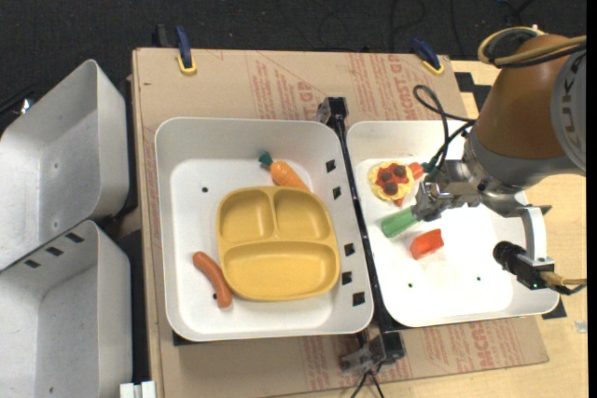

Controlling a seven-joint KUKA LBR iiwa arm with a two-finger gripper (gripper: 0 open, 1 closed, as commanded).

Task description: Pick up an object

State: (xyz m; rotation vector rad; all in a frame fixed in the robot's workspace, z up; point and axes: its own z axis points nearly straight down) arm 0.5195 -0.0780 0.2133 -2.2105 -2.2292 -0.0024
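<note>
We are looking down on two white bins that are sitting side by side on a brown board (280,79). The arm (527,121) is reaching in from the right, and the gripper (429,205) is hanging low over the right bin (466,317), in its left half. We cannot tell whether the gripper is open or closed, because its tip is small and dark from this angle.

The green piece (396,224) is lying on the floor of the right bin, tilted, with its right end just at the tip of the gripper (touching or only very near, we cannot say which). We are not seeing it lifted; it is resting flat on the white floor. A red piece (426,244) is lying just beside it, a little lower and to the right, apart from the gripper. A toy pizza slice (393,179) is lying above the green piece, near the bin's upper left corner.

In the left bin (177,200) a yellow divided plate (277,242) is taking the middle. A carrot (287,173) is lying at the plate's upper edge, and a sausage (214,278) is lying at its lower left, beside the rim.
</note>
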